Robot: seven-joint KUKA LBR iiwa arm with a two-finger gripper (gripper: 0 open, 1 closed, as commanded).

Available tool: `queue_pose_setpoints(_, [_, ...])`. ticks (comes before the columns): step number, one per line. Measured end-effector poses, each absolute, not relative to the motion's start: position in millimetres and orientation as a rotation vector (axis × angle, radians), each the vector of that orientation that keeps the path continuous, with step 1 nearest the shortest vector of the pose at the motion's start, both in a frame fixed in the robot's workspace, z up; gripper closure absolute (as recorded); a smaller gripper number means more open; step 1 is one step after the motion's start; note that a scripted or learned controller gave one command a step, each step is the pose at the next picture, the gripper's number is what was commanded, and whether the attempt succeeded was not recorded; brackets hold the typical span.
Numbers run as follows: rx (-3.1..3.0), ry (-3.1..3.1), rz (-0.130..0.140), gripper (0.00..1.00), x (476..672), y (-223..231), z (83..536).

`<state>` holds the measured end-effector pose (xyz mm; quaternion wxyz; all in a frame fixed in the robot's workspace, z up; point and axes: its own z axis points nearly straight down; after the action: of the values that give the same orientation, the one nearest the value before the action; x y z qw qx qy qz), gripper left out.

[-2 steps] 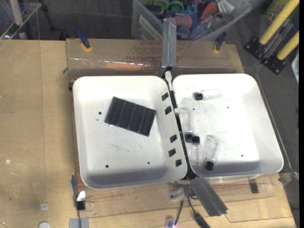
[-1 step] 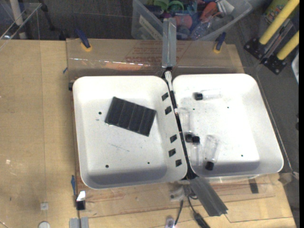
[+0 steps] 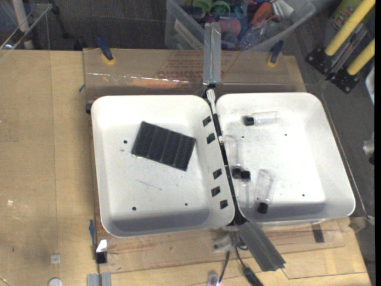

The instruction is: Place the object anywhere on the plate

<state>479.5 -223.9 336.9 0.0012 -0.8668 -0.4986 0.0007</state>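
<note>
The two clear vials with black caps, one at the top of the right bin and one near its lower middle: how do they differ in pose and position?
The upper vial lies nearly level across the view, cap pointing left; the lower vial lies close to upright in the view, cap toward the near edge. The upper one sits near the far wall of the right bin, the lower one toward the near wall. Both are clear with black caps and lie on their sides.

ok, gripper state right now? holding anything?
Gripper: cannot be told.
Clear vials lie loose in the right bin; the dark plate sits in the left bin.
</note>
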Motion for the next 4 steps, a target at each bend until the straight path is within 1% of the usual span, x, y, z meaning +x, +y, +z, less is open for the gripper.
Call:
queue_pose_setpoints(1, [-2.696, -1.615, 0.000, 1.00, 479.8, -215.2, 357.4])
queue_pose_setpoints(2, [-2.638, -1.707, 0.000, 1.00, 479.8, -214.9, 393.9])
queue_pose_setpoints(3, [-2.789, -1.440, 0.003, 1.00, 479.5, -216.8, 385.4])
queue_pose_setpoints(4, [-2.714, -1.586, 0.000, 1.00, 480.2, -214.9, 407.4])
